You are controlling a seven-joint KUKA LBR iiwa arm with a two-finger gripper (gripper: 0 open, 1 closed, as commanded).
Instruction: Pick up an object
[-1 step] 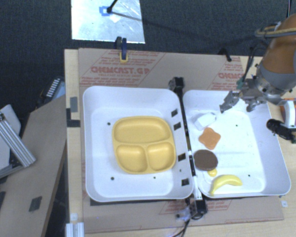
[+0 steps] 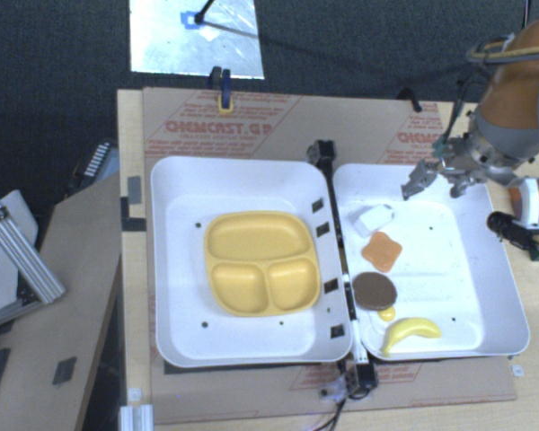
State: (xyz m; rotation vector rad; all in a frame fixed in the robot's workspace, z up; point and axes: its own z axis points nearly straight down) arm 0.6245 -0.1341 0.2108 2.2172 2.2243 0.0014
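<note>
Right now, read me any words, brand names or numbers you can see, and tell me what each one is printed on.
"CHEMCAST GP": red print on the brown protective sheet behind the left bin.
The same red print repeats near the sheet's far right corner and along its front edge, too partial or blurred to read.

One fixed camera, mounted above the bench (image 2: 251, 115), looking down at a slant. Both white bins fit in frame: left bin (image 2: 175, 241) centre-left, right bin (image 2: 485, 277) centre-right, far rims higher in frame, near rims lower. Mid-distance, wide enough to catch dark floor beyond the bench at top and a neighbouring surface at lower left. The arm (image 2: 521, 88) comes in at the upper right edge, partly cropped.
</note>
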